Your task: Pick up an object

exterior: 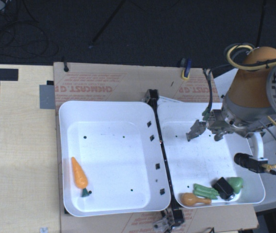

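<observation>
My gripper (206, 133) hovers over the upper middle of the right bin (176, 130), its two dark fingers (194, 130) spread apart with nothing between them. A cluster of objects lies along that bin's near edge, well below the gripper: a green pea pod (205, 191), a black block (223, 188), a green rounded piece (235, 182) and a tan pear-shaped item (194, 199). An orange carrot (79, 173) with a small green top lies at the near left of the left bin (104, 113).
A black divider (158, 144) runs between the two bins. A black cylinder (248, 162) sticks out at the right bin's right side under the arm (252, 89). Cables hang near the arm, and cardboard lies under the bins.
</observation>
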### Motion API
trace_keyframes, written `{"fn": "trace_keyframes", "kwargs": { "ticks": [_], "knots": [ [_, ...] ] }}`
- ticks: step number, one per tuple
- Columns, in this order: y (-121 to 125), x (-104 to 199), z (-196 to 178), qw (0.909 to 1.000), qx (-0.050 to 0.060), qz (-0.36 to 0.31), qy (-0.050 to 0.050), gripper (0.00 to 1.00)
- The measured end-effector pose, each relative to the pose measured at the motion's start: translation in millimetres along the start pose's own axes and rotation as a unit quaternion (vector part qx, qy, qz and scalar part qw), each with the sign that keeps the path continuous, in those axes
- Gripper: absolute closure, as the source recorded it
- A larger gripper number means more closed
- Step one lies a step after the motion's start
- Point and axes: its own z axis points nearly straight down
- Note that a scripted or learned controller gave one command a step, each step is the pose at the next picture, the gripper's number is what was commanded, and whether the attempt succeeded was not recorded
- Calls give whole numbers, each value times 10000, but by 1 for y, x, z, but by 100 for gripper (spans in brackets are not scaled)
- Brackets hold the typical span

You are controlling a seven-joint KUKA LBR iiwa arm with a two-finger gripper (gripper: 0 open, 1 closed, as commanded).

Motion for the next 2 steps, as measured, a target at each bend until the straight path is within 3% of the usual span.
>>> {"fn": "trace_keyframes", "kwargs": {
  "ticks": [1,2],
  "knots": [
    [0,-1,-10,10000,12,4,3,100],
    [0,-1,-9,10000,13,14,3,0]
  ]
}}
